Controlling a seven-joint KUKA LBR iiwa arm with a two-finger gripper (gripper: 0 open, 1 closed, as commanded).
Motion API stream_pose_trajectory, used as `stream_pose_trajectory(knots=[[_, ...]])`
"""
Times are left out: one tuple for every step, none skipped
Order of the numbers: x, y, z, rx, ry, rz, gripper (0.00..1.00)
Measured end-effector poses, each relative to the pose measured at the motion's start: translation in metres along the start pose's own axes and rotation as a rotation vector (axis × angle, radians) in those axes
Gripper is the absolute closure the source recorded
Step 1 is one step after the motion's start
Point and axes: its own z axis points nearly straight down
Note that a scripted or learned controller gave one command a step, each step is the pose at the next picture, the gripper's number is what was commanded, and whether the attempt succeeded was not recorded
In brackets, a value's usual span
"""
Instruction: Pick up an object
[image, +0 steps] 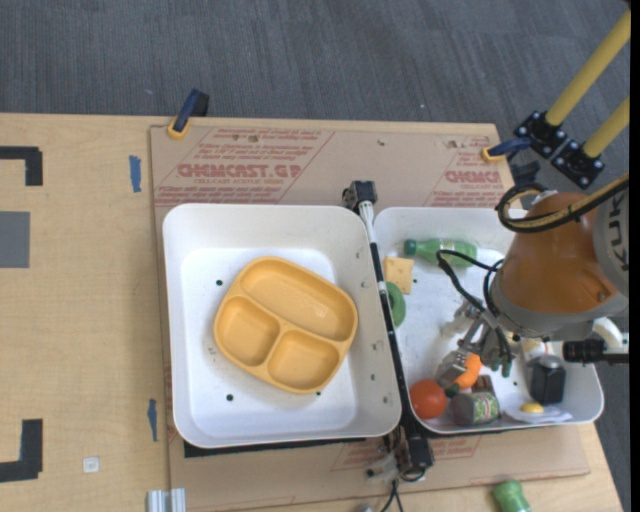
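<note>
Bench: wood top w/ a cardboard sheet (300, 160) under two white bins – grey floor behind.
Left bin (190, 300): holds a yellow divided plate (285, 325), three compartments, well off to the left of the jaws.
Right bin (580, 405): crowded w/ small items, arm over it.
Arm: orange band (545, 265) above the wrist, coming in from the right, wrist pointing down-left into the right bin.
Gripper (467, 358): low among the items; jaws – cannot tell how far apart they stand, metal parts and clutter overlap.
Orange piece (464, 375): right at the fingertips, touching or just under them; whether it is gripped is not clear.
Red ball (429, 399): just below-left of the jaws.
Dark can (475, 408): just below the jaws, lying beside the red ball.
Black block (547, 380): to the right of the jaws.
Green bottle (440, 249): lying flat, well above the jaws, near the bin's far wall.
Yellow wedge (399, 272): up-left of the jaws, by the divider between bins.
</note>
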Motion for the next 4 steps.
stream_pose_trajectory(knots=[[0.012, -0.005, 0.000, -0.002, -0.002, -0.059, 0.00], [0.021, -0.008, -0.002, 0.000, -0.009, 0.101, 0.00], [0.006, -0.002, 0.000, -0.003, -0.001, -0.296, 0.00], [0.026, -0.009, -0.001, -0.001, -0.004, -0.160, 0.00]])
